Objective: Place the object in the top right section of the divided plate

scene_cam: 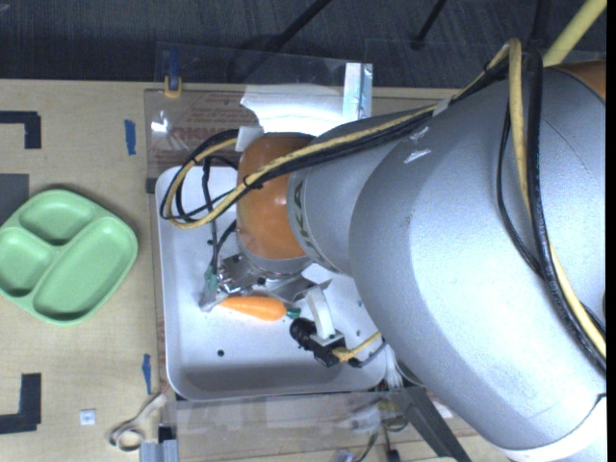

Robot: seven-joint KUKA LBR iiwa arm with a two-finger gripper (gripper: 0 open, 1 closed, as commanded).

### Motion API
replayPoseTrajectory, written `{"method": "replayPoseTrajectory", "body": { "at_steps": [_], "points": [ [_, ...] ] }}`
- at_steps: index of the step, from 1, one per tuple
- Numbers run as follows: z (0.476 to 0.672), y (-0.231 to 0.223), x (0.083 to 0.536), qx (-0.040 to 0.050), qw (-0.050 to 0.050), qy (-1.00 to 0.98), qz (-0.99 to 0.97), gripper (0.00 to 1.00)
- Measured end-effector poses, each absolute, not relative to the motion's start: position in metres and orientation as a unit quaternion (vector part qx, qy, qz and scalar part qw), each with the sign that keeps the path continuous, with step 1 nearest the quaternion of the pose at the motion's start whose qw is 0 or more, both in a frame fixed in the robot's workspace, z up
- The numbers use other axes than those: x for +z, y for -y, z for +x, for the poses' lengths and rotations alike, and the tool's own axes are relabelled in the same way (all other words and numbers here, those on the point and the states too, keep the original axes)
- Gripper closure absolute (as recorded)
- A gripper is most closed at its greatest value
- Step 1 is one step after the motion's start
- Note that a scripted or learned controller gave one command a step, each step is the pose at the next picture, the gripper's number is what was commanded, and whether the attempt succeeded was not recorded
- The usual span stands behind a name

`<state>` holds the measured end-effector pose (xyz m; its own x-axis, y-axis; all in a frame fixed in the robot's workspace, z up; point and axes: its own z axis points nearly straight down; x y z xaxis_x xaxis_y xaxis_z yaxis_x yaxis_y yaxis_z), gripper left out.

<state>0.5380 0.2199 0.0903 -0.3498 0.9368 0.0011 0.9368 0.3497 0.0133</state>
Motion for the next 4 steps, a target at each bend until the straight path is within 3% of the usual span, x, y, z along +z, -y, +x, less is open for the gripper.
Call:
{"method": "replayPoseTrajectory", "body": {
  "at_steps": [1, 2, 3, 4],
  "points": [
    [0.539, -0.220, 0.101, 0.0074, 0.004, -0.821, 0.571, 1.00],
    [0.486, -0.215, 0.095, -0.0011, -0.002, -0.742, 0.671, 1.00],
    [0.533, -0.218, 0.090, 0.0042, 0.000, -0.785, 0.620, 1.00],
    [0.538, -0.220, 0.090, 0.0032, 0.001, -0.781, 0.624, 1.00]
  ]
}}
